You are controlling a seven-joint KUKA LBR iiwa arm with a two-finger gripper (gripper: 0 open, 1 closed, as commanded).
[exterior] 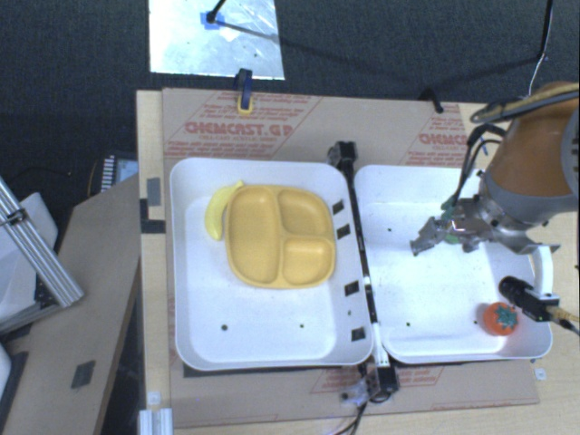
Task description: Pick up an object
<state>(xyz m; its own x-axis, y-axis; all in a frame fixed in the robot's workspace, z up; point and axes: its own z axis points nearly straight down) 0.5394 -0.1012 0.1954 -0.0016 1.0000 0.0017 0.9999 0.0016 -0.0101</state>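
A yellow divided plate [276, 236] lies in the left bin [195, 333]. A yellow banana [217, 208] pokes out from under the plate's left edge. A small round orange thing with a teal spot [495, 320] rests in the near right corner of the right bin [408, 324]. My gripper [433, 237] hangs low over the middle of the right bin, pointing left. It is a hand's width up and to the left of the orange thing, and nothing shows in it.
A black strip with clips [355, 252] runs between the two bins. The bins sit on a brown cardboard sheet [272, 125]. A shiny metal sheet [216, 25] lies on the dark floor behind the bench. The right bin's white floor spreads left of my gripper.
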